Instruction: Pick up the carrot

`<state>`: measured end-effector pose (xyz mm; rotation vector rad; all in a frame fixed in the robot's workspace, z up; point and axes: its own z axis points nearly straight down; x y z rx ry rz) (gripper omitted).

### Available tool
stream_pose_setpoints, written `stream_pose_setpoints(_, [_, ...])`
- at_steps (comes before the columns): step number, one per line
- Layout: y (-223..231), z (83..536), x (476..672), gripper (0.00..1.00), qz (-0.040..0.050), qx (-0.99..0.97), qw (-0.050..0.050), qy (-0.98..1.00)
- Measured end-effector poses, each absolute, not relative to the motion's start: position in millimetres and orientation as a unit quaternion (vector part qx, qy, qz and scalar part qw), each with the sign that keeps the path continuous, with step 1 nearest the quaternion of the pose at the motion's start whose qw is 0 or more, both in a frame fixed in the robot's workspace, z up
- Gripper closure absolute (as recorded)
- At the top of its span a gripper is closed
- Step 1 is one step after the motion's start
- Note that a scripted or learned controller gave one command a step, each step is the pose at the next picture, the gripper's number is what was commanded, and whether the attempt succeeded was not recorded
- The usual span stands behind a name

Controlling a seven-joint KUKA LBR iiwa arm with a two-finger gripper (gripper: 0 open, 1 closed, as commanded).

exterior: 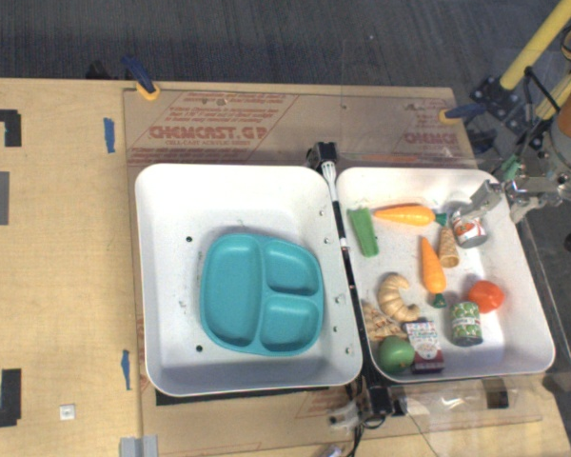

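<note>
The pincer (483,198) is hanging over the top right corner of the right bin (533,336), reaching in from the right; whether it is wide or narrow I cannot tell, and nothing is showing in its grip; it is sitting just above a small red-and-white can (469,230) and a cone (448,247), perhaps brushing the can, though that is hard to judge. Two carrots are lying in that bin; one carrot (404,215) is lying crosswise just left of the pincer, the other carrot (432,268) is pointing lengthwise below it; both are resting on the bin floor, so the pick-up is looking not yet done; the whole grasp and lift is remaining. Further out, a green stick (364,231), a croissant (396,294) and a tomato (486,295) are crowding the bin; the left bin (162,255) is holding a teal tray (263,293).
</note>
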<state>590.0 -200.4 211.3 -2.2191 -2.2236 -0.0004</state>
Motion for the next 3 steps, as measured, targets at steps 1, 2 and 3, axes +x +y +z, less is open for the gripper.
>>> stream_pose_setpoints(1, [-160.3,98.2,550.5,0.0,-0.0009,-0.774,-0.001,-0.633])
stream_pose_setpoints(2, [-159.7,107.8,551.5,1.0,-0.0017,-0.774,-0.002,-0.633])
stream_pose_setpoints(3, [-62.6,236.2,552.2,1.0,-0.006,-0.786,-0.003,-0.619])
